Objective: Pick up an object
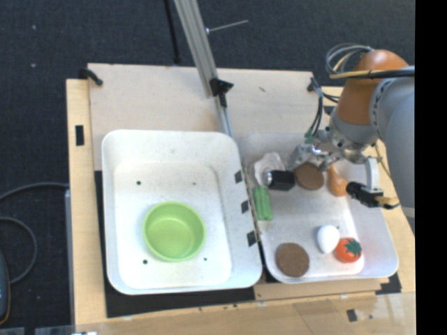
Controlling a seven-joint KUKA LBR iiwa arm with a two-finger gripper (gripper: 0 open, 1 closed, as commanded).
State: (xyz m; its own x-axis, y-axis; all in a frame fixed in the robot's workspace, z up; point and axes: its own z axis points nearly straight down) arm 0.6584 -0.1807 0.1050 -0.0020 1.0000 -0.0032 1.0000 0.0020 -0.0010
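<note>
My gripper point(312, 156) hangs over the back of the right bin point(380, 246), just above a brown round object point(309, 177). A black block point(281, 180) and a pale crumpled piece point(267, 166) lie to the left of that object. An orange item point(337, 182) sits to its right, partly behind the arm. Along the bin's left wall lies a green cylinder point(262, 202). Near the front are a brown disc point(292, 259), a white egg shape point(326, 238) and a red fruit with a green top point(348, 249).
The left bin point(126, 159) holds a green bowl point(174, 230). A slanted metal pole point(199, 44) rises behind the bins. A black part point(362, 192) juts by the arm over the right bin's back right corner.
</note>
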